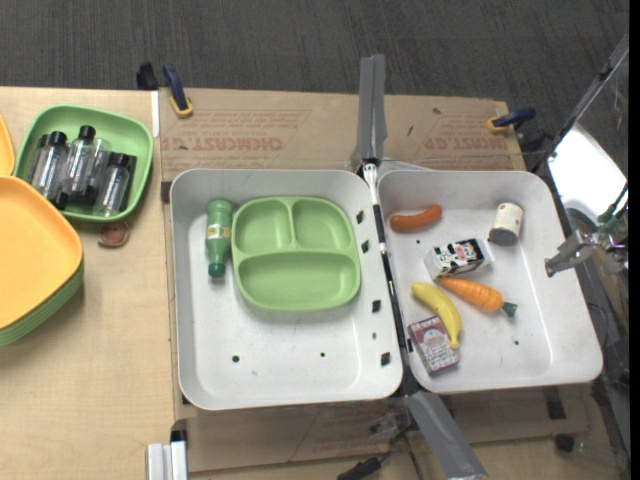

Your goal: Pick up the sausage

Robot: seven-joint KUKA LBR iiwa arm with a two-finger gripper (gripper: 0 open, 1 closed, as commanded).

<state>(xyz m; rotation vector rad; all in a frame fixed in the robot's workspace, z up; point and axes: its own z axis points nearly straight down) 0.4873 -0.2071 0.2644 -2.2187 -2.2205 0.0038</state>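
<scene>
The sausage [415, 218], a short orange-red link, lies near the back left of the right bin [530, 363], not far from the divider between the bins. A grey metal part that looks like my gripper [572, 254] pokes in over that bin's right rim. It is well to the right of the sausage and touches nothing.
The right bin also holds a small white cup [507, 222], a milk carton [458, 257], a carrot [478, 294], a banana [441, 309] and a pink box [434, 346]. In the left bin [280, 368] sit a green divided plate [296, 252] and a green bottle [218, 236].
</scene>
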